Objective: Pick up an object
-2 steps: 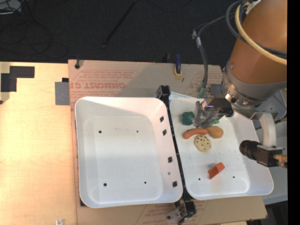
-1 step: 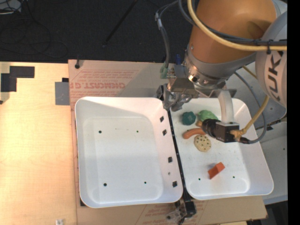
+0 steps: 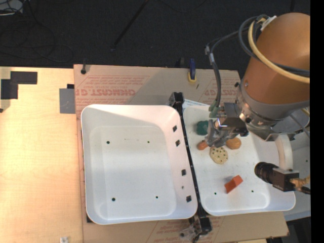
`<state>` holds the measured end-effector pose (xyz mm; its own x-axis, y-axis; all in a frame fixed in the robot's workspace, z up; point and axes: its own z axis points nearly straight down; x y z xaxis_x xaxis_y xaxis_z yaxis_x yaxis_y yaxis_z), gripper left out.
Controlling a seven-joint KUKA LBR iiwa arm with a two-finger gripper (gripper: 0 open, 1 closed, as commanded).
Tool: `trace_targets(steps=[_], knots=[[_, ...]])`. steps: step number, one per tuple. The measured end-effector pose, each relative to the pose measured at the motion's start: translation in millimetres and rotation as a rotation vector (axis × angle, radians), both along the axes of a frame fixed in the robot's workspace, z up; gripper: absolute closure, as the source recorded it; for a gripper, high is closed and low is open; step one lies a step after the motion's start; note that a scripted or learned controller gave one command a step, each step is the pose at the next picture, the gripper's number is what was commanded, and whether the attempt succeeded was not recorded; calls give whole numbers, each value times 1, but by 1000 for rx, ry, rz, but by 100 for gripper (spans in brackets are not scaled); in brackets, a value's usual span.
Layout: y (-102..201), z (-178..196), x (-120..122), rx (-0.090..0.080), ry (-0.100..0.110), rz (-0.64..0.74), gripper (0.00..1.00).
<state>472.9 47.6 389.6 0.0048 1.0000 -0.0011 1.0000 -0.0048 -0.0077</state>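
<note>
Camera view: the gripper [image 3: 218, 132] is lowered into the right bin [image 3: 253, 199], just above the cookie [image 3: 219, 156], among small items. Its opening cannot be told. The approach step is judged underway; closing and lifting are called for next.

Red printed lettering is seen on the cardboard sheet [image 3: 132, 87] beneath the bins, upside down to the camera and too blurred to be read with certainty. More faint red print is seen at its lower edge, also illegible.

Hand [image 3: 218, 138] over cracker [image 3: 219, 155]
</note>
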Motion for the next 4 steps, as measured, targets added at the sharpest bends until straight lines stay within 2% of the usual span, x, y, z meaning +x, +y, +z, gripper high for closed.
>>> trace_targets(steps=[1,2,3,4], knots=[[40,25,22,1,-7,7,100],[88,89,2,3,-10,11,100],[110,-39,130,1,-10,5,100],[182,-73,137,1,-4,11,100]])
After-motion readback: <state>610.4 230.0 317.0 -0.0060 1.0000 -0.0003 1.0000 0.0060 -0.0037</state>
